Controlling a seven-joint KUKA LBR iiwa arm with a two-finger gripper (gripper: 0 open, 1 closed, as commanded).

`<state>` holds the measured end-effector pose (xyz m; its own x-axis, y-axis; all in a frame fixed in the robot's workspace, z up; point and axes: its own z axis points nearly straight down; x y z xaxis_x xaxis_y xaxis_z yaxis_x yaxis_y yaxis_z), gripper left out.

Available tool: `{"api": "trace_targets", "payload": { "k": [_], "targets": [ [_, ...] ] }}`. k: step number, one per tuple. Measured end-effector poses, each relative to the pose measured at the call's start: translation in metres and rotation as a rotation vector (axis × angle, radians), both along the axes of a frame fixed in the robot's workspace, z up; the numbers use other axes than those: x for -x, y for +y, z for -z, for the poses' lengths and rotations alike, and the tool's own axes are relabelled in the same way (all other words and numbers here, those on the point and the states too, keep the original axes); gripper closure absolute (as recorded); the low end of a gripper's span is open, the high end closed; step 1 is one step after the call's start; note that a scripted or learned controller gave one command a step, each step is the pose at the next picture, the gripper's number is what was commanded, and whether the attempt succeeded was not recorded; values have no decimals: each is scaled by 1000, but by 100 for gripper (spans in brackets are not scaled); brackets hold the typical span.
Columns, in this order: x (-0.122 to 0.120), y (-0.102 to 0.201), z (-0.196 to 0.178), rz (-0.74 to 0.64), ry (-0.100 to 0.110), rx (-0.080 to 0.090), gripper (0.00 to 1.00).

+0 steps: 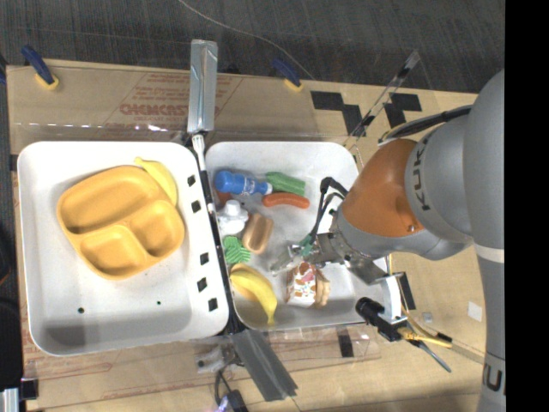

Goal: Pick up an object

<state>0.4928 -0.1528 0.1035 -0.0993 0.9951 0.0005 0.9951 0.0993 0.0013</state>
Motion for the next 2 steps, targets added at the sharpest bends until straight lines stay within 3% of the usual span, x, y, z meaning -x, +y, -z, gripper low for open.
{"api": "trace_targets", "payload": {
  "k": [1, 2],
  "targets": [
    [1, -2, -8, -2, 4, 0, 100],
    [-51, 63, -163, 18, -7, 0, 100]
  ]
}}
